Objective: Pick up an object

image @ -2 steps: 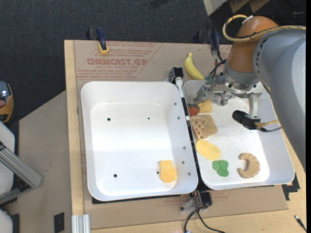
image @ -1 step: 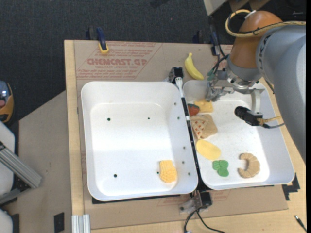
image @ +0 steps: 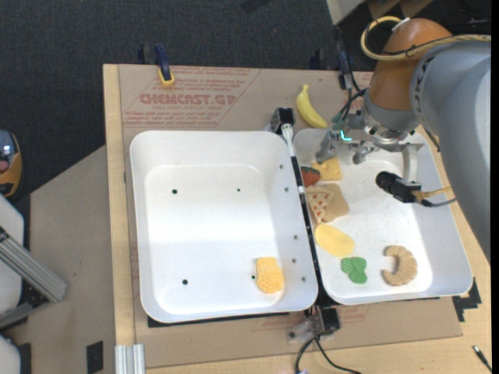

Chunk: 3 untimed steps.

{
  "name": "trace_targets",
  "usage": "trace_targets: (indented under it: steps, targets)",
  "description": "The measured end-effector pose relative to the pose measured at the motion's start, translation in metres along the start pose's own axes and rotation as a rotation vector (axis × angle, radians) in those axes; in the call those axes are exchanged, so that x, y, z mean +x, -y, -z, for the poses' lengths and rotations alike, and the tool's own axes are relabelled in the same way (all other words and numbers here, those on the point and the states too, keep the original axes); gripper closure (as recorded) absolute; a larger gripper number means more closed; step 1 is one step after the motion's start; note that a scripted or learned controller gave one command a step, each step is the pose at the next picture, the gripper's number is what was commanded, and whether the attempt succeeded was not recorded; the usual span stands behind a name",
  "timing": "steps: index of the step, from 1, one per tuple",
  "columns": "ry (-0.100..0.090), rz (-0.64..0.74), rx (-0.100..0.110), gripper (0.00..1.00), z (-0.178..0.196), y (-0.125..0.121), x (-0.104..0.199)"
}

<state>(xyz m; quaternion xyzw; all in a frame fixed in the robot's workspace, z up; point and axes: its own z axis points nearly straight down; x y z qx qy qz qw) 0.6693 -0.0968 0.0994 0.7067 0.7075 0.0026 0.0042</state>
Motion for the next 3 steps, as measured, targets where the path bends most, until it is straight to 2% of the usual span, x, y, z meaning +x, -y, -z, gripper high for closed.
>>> trace_targets:
  steps: [1,2,3]
  targets:
    - [-0.002,0.000,0.012,0.00,-0.015,0.003,0.005]
    - [0.002,-0.001,-0.002,1.00,0.002,0.000,0.004]
    - [0.001,0.000,0.001,0.00,0.000,0.000,0.004]
